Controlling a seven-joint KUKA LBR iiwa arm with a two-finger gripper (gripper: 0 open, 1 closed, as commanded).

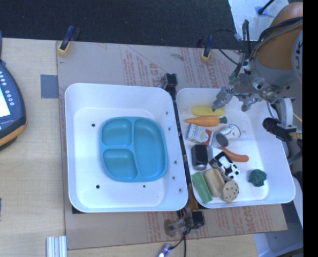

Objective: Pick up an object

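the grey two-finger gripper [233, 99] hangs over the far part of the right white bin [274, 197], with its jaws spread wide and nothing between them. just beside its left finger lies the yellow plastic toy banana [202, 110], and the orange toy carrot [203, 121] is touching it on the near side. i think the banana is light, stiff and a bit slippery, so it is better to take it across its narrow middle. the small items near the blue-green broccoli toy [257, 177] are crowded and hard to name. the left white bin [78, 194] holds a blue divided plate [133, 149].
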